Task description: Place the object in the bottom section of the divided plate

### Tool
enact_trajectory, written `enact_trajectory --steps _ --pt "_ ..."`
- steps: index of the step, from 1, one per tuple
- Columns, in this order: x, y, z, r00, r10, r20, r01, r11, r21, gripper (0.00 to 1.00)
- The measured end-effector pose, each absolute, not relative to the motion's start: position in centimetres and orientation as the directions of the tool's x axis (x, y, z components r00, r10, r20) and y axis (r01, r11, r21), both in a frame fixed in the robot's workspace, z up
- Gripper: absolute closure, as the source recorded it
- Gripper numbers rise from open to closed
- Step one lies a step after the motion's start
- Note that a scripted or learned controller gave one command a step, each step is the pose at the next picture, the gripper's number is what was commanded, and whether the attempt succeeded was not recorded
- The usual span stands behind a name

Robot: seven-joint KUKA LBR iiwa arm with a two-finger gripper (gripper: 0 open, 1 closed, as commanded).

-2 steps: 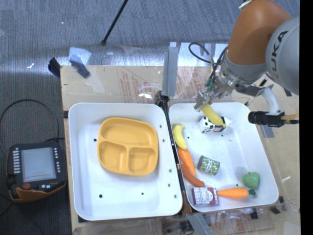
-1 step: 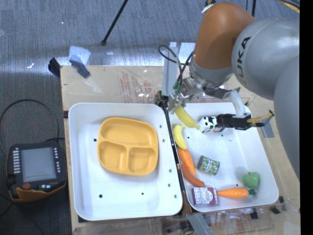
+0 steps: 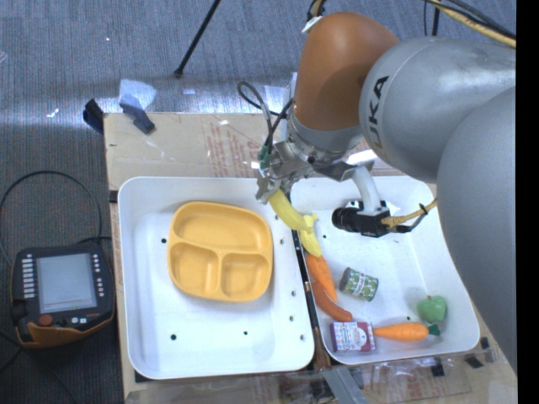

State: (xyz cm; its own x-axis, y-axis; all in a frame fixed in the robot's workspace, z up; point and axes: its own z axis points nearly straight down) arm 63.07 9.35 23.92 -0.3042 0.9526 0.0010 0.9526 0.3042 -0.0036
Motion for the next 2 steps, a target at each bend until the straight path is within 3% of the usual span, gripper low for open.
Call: enact_trajectory --steps 1,2 --pt "63.1 9.3 23.9 -0.304 0.953 0.001 0.953 0.304 -0.003 0.00" --pt "64.4 14.3 32.3 -0.576 0.817 0.000 0.817 0.576 0.001 0.00"
